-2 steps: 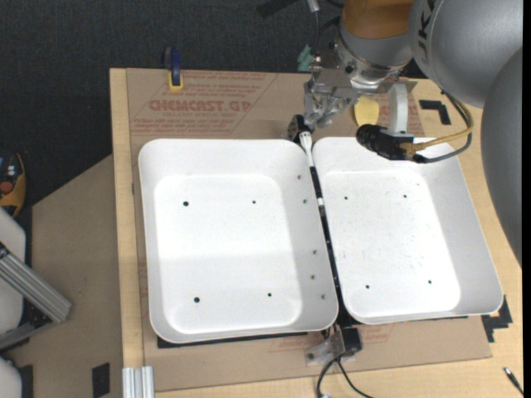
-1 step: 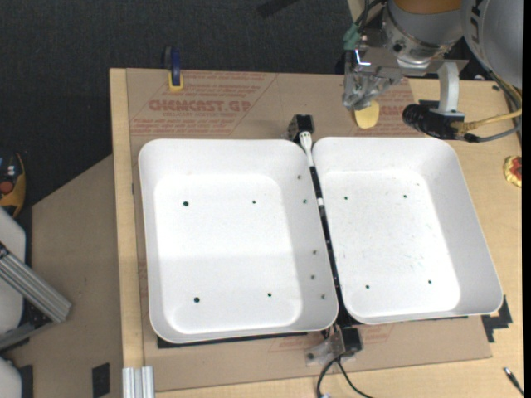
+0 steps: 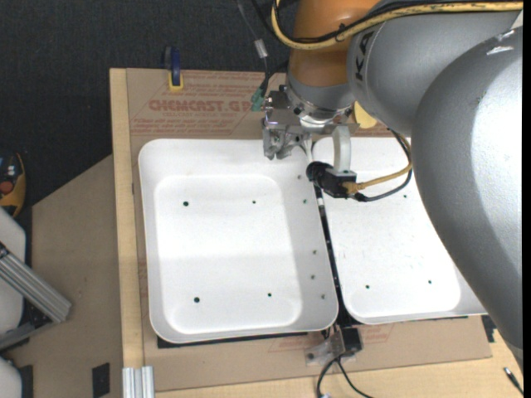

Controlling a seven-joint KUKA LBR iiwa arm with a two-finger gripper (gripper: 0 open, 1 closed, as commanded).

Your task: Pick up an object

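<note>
The gripper (image 3: 280, 143) hangs over the back edge of the left bin (image 3: 148, 222), near its back right corner; how far open it is I cannot tell, nor whether it has hold of anything. The arm (image 3: 448, 98) overhangs the right bin (image 3: 398, 247). Where the object lies, which way it points and its long axis cannot be judged: anything beneath the gripper is hidden. The likely failure is closing on nothing or striking the bin's rim, being so close to that edge.
</note>
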